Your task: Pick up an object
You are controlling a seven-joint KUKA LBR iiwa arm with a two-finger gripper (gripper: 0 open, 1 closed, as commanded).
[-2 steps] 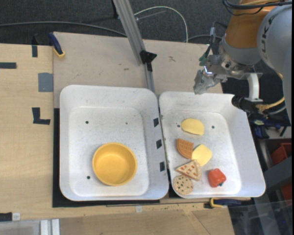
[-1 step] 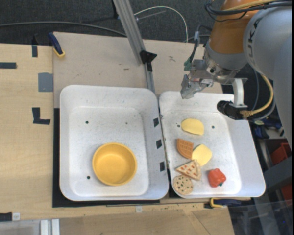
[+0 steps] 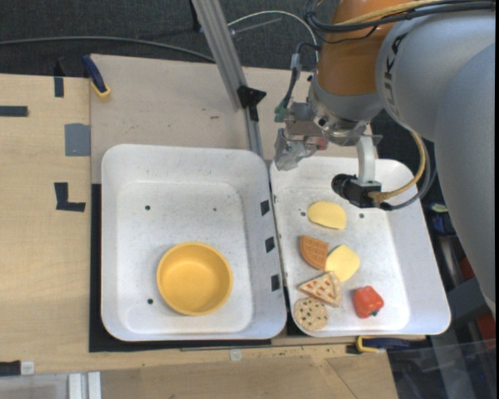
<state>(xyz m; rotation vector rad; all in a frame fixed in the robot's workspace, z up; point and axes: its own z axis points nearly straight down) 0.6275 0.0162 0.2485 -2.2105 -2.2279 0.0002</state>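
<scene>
Nearby, yellow bowl (image 3: 195, 278) in left bin (image 3: 129, 169); toy foods (image 3: 328, 260) clustered right.

The arm (image 3: 449, 81) is cut off by the top and right edges of the view, so its base and most of its links are out of sight, and its bulk covers the far right corner of the right bin (image 3: 420, 302) and the desk beside it. The gripper (image 3: 295, 150) hangs at the far edge of that bin near the divide, but its fingers are too small and too tangled with the wrist hardware to tell their state. The slanted metal post (image 3: 224, 48) runs off the top edge. The desk (image 3: 33, 248) is cut by the left and near edges
</scene>
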